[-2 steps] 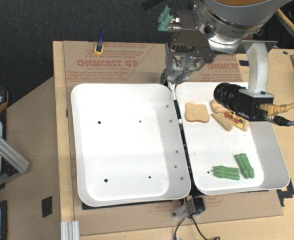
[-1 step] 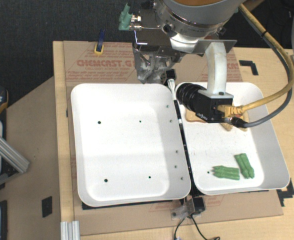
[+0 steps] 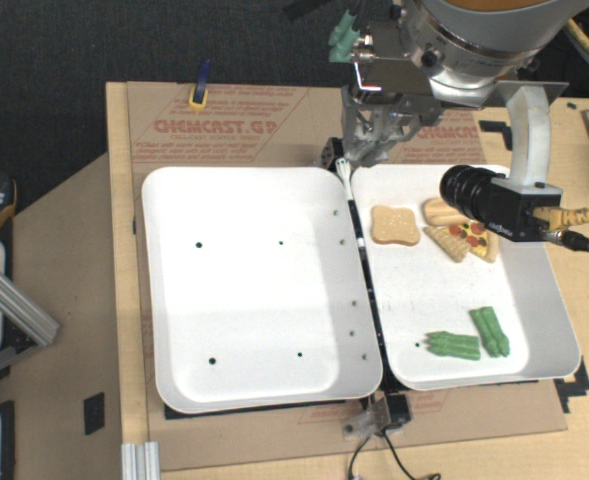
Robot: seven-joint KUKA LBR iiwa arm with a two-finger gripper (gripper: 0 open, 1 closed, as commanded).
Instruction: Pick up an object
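The right bin holds a slice of toast near its far left corner. A pizza slice and a tan bun piece lie just right of the toast. Two green bean-like pieces rest near the front edge. My gripper hangs above the far edge where the two bins meet, up and left of the toast. It is apart from every object, and nothing shows in it.
The left bin sits beside the right one on a cardboard sheet. A black cylinder on a white bracket overhangs the right bin's far side, next to the pizza. A blue-yellow clip sits at the cardboard's far edge.
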